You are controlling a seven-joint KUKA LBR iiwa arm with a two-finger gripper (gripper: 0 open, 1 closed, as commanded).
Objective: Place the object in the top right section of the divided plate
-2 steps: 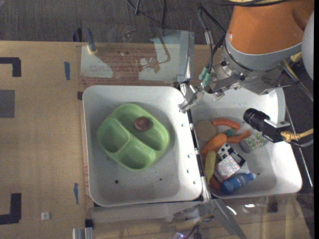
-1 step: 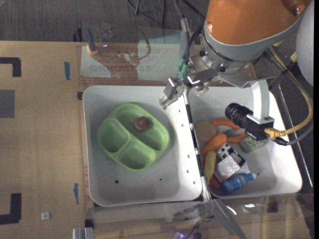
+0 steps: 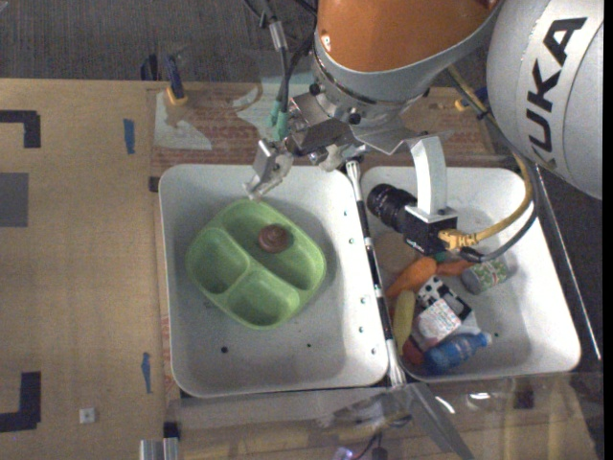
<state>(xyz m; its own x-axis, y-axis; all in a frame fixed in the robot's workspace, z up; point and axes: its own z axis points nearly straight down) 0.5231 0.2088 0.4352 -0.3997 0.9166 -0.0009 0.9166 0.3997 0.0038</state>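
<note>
Where the view's lower edge comes nearest, the right shallow white bin point(image 3: 551, 338) holds a jumble: a blue plastic bottle point(image 3: 458, 350), a yellow banana-shaped toy point(image 3: 404, 316), an orange carrot-shaped piece point(image 3: 414, 274), a black-and-white patterned packet point(image 3: 443, 300) and a small greenish can point(image 3: 488, 275). Beside it, the left white bin point(image 3: 192, 353) carries the green divided plastic plate point(image 3: 255, 264), set at an angle. On that plate, in the section toward the top right, rests a small round brown object point(image 3: 275, 239), disc-like, seemingly lying flat inside the compartment wall. Judged from that, the placing looks done or close to done.

Farther back, the tool point(image 3: 265, 173) hangs just above the plate's far rim, apart from the brown piece, with nothing between its pale fingers; whether they stand wide or narrow I cannot tell. Behind it rises the grey arm with its orange band point(image 3: 402, 27).

The brown piece looks light, stiff and smooth, so likely to skid or roll on the slick plastic. A hold would best come from above, across its width, pinching opposite edges.
</note>
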